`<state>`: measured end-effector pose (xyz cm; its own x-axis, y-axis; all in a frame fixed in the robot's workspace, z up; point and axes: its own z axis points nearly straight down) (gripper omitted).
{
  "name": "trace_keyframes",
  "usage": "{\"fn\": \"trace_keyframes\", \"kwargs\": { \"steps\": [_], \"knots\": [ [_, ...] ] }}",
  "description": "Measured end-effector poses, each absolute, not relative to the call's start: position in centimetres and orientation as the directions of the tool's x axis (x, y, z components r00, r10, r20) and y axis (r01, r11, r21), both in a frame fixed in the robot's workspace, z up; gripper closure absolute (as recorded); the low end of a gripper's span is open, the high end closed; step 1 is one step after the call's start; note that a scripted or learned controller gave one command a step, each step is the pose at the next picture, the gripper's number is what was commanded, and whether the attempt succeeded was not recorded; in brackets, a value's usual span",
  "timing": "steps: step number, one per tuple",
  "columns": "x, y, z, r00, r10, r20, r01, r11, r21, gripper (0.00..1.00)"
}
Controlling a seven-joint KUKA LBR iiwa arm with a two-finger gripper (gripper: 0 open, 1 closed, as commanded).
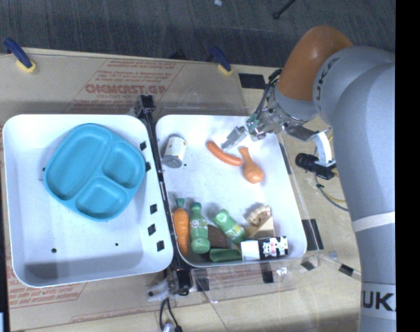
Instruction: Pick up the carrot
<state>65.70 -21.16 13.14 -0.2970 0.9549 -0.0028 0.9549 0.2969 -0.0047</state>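
The carrot is lying along the left wall of the right bin, down toward its near left corner, lengthways and pressed close beside a green bottle. The arm's hand is hanging well apart from it, up near the far right corner of that bin, just above a sausage-like orange-red piece and next to a tan, gourd-shaped toy. From where I am standing the hand is looking slightly parted, with nothing between its fingers, though the tips are small and blurred and I would not swear to the gap. The carrot is looking like a light, stiff, smooth toy, probably plastic, so I am guessing it will slip if pinched near its tapered end. The thicker middle seems the safer place to close on, across its narrow width. The trouble is the crowding: the bin wall is sitting on one side and the bottle on the other, leaving little room for fingers to slide down. A second green bottle, a small box and a silver can are sharing that bin, while the left bin is carrying a blue divided plate.
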Motion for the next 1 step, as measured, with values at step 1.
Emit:
{"fn": "trace_keyframes", "kwargs": {
  "steps": [1],
  "knots": [
    [65.9, -21.0, 14.36, -0.306, 0.952, -0.004, 0.952, 0.306, -0.003, 1.0]
  ]
}}
